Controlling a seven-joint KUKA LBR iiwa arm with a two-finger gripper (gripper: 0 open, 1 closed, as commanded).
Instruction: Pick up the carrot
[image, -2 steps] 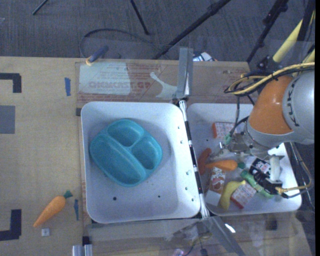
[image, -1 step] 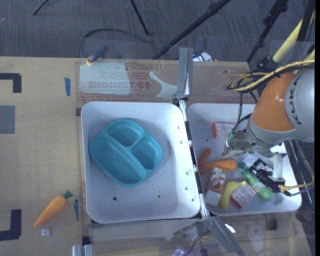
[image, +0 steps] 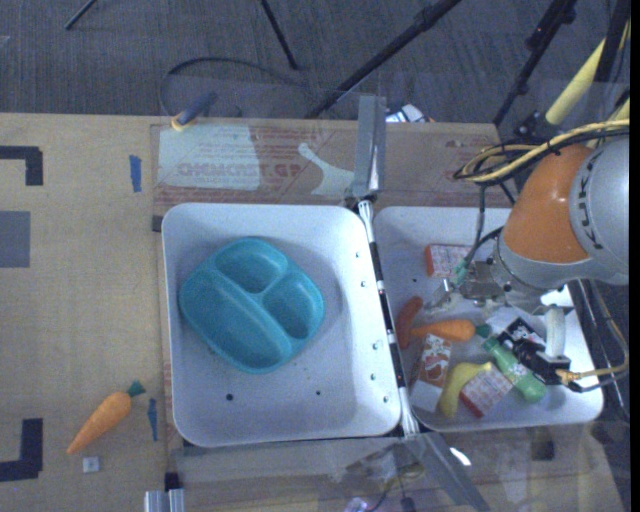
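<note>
A: Where do you find the carrot?

B: You have two orange candidates. One carrot (image: 100, 420) with a green top lies on the surface (image: 70, 300) at lower left of the frame, outside the left bin (image: 345, 400), tilted with the green end up and to the right. A second orange, carrot-like piece (image: 445, 329) lies across the middle of the right bin (image: 400, 235), roughly level.

A: Where does the arm sit?

B: The arm (image: 565, 215), with its orange band, enters from the right edge and hangs over the right bin's upper half. You see the gripper (image: 478, 285) just above and to the right of the orange piece in that bin.

A: Jaws: released or clenched?

B: You cannot tell; the wrist hardware blocks the tips. Nothing is seen between them.

A: What else is in the right bin?

B: A red-orange piece (image: 407, 318) near the bin's left wall, a small printed carton (image: 433, 360) below the orange piece, a banana (image: 458, 388) at lower centre, a green bottle-like item (image: 515, 372) to its right, and an orange-and-white box (image: 443, 260) near the top.

A: And the left bin?

B: A teal divided plate (image: 252, 303) rests left of its centre, well apart from both orange items.
</note>
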